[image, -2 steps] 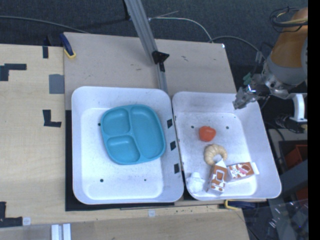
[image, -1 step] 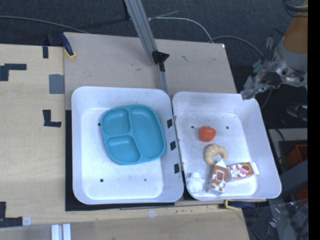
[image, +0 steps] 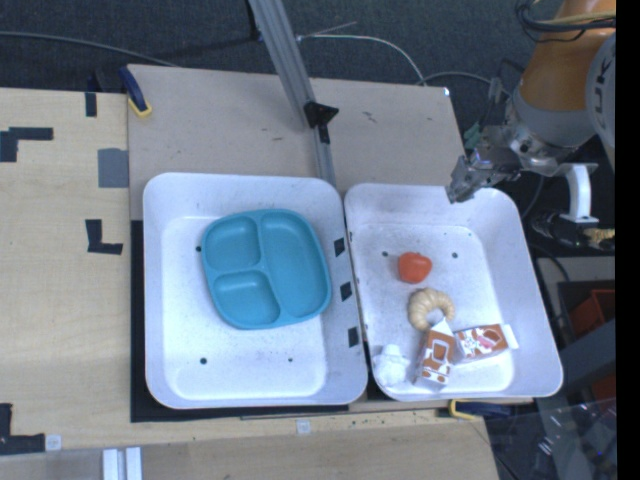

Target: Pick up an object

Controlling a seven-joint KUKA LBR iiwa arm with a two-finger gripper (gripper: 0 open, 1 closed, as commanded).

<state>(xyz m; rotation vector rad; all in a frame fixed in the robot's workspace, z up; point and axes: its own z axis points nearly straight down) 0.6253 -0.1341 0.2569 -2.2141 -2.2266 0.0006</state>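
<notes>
Over rt bin's (image: 530,258) far rim: gripper (image: 462,190), jaws' state can't tell | rt bin: tomato (image: 414,266), croissant (image: 430,307), cartons (image: 437,356) | lt bin (image: 160,298): blue tray (image: 265,267)

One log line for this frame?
end effector: above right bin's far rim | holding: nothing seen | right bin: tomato, croissant, cartons | left bin: blue tray

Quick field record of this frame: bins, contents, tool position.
left bin: blue divided plate
right bin: red round item, croissant, two small cartons, white item
tool: above right bin's far rim, holding nothing visible
arm: at upper right
</notes>
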